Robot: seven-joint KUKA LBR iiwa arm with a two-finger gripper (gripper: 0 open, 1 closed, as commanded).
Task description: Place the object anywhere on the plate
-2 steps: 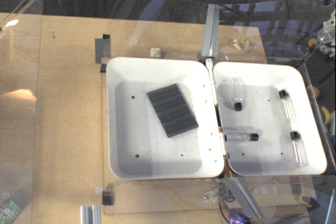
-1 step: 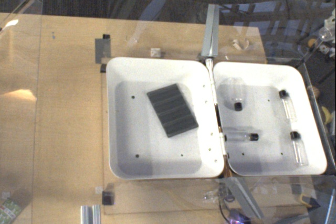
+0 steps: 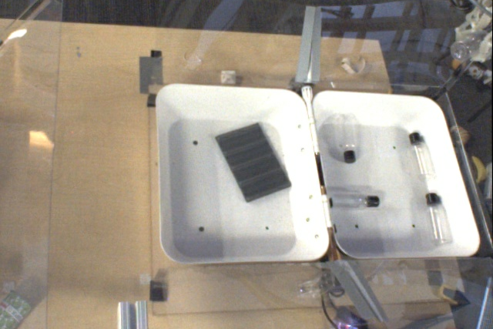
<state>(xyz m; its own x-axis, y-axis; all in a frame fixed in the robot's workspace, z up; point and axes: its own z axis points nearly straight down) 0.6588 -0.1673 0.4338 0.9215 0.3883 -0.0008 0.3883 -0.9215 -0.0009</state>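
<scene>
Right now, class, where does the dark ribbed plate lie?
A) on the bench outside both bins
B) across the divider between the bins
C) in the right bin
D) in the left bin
D: the dark ribbed plate lies tilted on the floor of the left bin.

Left bin: one ridged plate, central, tilted. Right bin: four capped vials, at 10 o'clock, 2 o'clock, 4 o'clock and 8 o'clock (bins touching, side by side on the bench).

dark ribbed plate | flat, tilted | left bin | clear vials | right bin
</scene>
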